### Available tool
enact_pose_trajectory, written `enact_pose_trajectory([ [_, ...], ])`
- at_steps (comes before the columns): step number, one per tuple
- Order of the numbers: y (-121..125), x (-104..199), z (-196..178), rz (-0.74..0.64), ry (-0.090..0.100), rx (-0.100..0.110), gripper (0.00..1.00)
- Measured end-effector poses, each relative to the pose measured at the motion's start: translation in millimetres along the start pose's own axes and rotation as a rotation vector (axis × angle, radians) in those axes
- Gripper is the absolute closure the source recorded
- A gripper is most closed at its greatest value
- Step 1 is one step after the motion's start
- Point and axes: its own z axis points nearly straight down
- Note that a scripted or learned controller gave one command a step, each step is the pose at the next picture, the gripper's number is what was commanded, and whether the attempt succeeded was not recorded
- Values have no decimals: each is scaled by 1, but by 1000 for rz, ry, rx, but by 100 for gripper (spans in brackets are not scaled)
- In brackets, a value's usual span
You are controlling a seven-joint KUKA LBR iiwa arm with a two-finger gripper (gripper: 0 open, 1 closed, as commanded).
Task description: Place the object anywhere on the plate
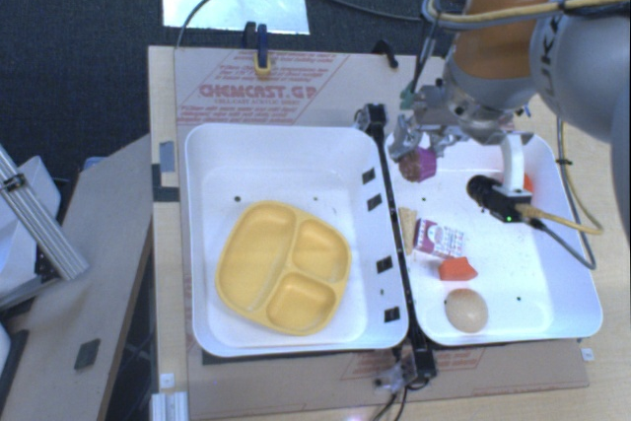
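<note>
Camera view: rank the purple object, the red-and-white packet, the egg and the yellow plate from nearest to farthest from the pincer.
From the pincer:
1. Purple object, right at the pincer, at the right bin's near-left top corner.
2. Red-and-white packet, below it in the right bin.
3. Egg, at the right bin's bottom edge, and yellow plate, in the left bin: too close to call.
</note>
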Motion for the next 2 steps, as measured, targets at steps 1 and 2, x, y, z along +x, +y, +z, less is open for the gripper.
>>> enact_pose_trajectory([
  [1,-7,50,24,0,0,2,100],
  [2,-14,108,42,0,0,3,100],
])
